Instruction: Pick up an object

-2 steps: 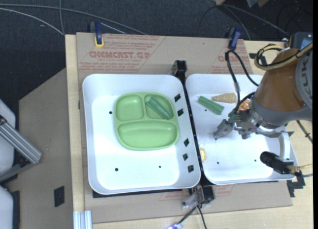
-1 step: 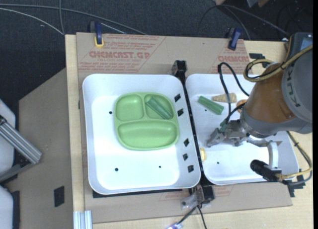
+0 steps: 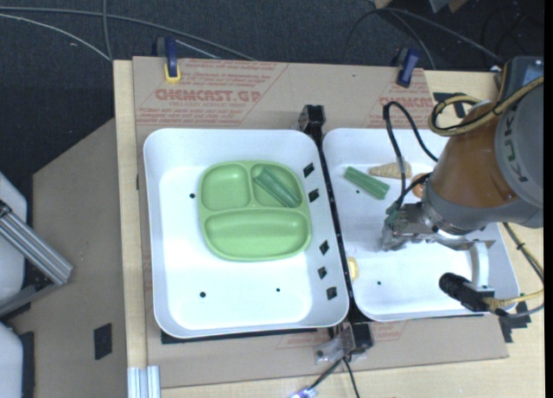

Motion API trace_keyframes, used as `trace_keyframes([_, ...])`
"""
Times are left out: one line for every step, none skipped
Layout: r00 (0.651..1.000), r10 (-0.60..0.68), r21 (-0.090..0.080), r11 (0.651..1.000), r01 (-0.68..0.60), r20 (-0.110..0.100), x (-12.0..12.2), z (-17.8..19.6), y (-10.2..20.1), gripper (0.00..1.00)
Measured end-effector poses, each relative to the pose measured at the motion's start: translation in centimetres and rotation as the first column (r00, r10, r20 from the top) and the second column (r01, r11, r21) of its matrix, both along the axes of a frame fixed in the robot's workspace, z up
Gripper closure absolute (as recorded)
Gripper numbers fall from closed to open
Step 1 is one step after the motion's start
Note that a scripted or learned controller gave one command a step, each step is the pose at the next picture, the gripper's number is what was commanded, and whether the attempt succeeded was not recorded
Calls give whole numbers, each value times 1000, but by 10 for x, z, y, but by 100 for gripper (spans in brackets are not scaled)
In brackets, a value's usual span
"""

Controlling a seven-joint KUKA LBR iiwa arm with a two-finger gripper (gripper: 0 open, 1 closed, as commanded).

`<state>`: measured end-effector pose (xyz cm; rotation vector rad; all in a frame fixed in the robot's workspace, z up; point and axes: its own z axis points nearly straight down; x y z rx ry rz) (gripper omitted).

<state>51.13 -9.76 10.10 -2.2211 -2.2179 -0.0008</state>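
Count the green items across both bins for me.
3: a green divided plastic plate in the left bin, a green block in its upper-right compartment, a green stick in the right bin; the arm may hide more.

Light is even and bright from above; the white bins (image 3: 173, 241) glare slightly, shadows soft, focus mild.

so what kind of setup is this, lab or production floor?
Likely a research lab bench: two white bins clamped to a cardboard-covered board, loose cables across the dark floor, and a green divided plate as a test prop.
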Motion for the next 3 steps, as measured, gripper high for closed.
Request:
trace_keyframes([1000,2,-2,1000,-2,4,0,42,2,100])
trace_keyframes([1000,2,-2,1000,-2,5,-5,87,4,100])
trace_keyframes([1000,3,-3,1000,-3,6,-3,130,6,100])
